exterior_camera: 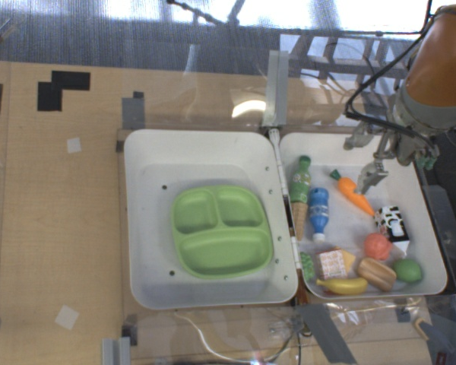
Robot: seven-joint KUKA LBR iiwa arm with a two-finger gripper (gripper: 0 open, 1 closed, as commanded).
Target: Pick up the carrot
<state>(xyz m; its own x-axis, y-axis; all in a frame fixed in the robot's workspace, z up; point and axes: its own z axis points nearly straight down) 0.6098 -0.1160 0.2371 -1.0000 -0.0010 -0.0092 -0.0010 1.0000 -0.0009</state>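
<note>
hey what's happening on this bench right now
A grey robot arm with an orange band reaches in from the right over the right bin, which holds toy food. Its tool hangs just above the carrot, which lies flat on the bin floor near a blue bottle and a green bottle. The carrot is not lifted yet. The left bin holds a green divided plate.
</note>
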